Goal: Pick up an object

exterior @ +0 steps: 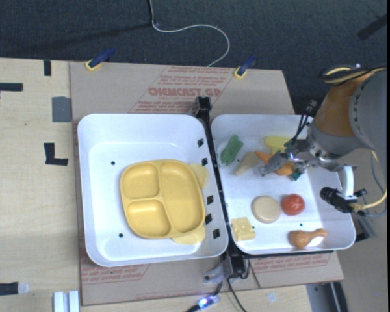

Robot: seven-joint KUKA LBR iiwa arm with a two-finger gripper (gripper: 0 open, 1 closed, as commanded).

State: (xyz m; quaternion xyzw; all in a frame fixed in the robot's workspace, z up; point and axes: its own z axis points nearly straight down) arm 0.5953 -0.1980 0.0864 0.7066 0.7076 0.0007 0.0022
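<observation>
My gripper is low over the upper middle of the right bin, reaching in from the right. It hangs over a small orange piece, with another orange piece just to its left. A yellow piece lies just beyond it, and a beige wedge and a green piece lie to its left. Nearer the front edge are a round beige piece, a red tomato, a drumstick and a yellow cheese square.
The left bin holds a yellow divided plate lying on a pale yellow sheet. A black divider runs between the bins. The arm's grey body and orange band stand over the right bin's right side.
</observation>
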